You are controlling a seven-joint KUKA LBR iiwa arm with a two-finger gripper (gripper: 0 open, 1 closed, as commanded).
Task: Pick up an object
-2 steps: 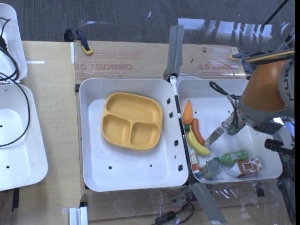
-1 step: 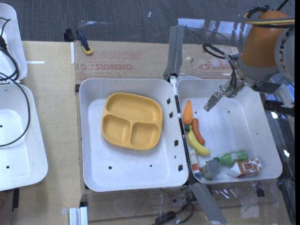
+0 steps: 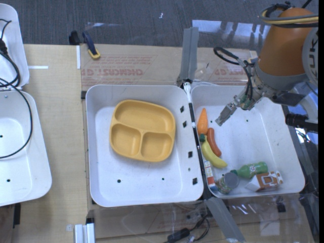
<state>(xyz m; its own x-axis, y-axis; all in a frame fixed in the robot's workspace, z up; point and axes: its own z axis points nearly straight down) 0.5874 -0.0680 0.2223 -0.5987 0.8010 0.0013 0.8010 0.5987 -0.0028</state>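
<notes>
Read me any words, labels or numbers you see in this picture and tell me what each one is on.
Red mirrored lettering on the cardboard sheet behind the bins: too reversed and faint to read with confidence.
Grey letters on the arm housing: cut off at the edge, unreadable.
Print on the small orange-and-white carton: too small to read.

Dark grey carpet floor (image 3: 126, 9) runs along the top, ribbed-looking. The bench (image 3: 50, 65) is light wood, with a sheet of brown cardboard (image 3: 131, 67) with red print lying on it toward its far edge. A blue-and-yellow clamp (image 3: 90, 44) sits at the bench's far edge. Lighting is even, no harsh shadows.
</notes>
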